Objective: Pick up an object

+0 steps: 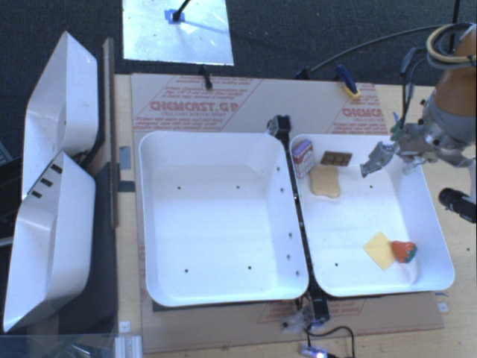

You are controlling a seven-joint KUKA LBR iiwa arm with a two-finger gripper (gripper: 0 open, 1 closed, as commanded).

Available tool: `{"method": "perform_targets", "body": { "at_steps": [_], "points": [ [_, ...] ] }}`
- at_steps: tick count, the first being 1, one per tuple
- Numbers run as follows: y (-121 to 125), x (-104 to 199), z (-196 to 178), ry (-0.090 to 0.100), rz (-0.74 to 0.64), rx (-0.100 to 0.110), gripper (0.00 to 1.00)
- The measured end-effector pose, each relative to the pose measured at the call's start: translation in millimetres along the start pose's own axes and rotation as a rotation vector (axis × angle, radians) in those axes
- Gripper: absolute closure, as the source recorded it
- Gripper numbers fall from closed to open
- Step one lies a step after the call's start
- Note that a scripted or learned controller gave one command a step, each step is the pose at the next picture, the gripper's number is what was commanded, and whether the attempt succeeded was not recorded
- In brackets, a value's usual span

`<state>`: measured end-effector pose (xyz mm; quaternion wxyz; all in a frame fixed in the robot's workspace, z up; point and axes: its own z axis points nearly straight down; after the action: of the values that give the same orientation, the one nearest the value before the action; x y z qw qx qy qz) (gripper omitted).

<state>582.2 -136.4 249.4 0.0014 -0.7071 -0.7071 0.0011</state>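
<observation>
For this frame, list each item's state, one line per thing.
Gripper: above the right bin's far side, nothing visibly held.
Small carton: upright at the divider.
Brown bar: lying flat.
Tan piece: flat, beside the carton.
Yellow piece: flat, touching the red-orange object.

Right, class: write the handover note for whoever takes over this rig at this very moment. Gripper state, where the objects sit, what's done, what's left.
Gripper: above the far right part of the right bin, nothing visible between its fingers; open or shut cannot be told.
Objects, all in the right bin: small carton at the far left corner by the divider, brown chocolate bar beside it, tan cookie-like piece just nearer, yellow square and red-orange toy touching at the near right.
Done: nothing picked yet.
Left: choose an object, descend, grasp, lift. The chocolate bar looks closest.
</observation>
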Motion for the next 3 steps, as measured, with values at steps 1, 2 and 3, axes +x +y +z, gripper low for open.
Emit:
{"method": "perform_targets", "body": {
  "at_steps": [1,2,3],
  "points": [
    [0.9,0.1,-2.2,0.000,-0.001,-0.004,0.00],
    [-1.4,10.0,47.4,0.000,-0.001,-0.001,0.00],
    [-0.8,8.1,109.7,0.000,0.000,0.001,0.00]
  ]
}}
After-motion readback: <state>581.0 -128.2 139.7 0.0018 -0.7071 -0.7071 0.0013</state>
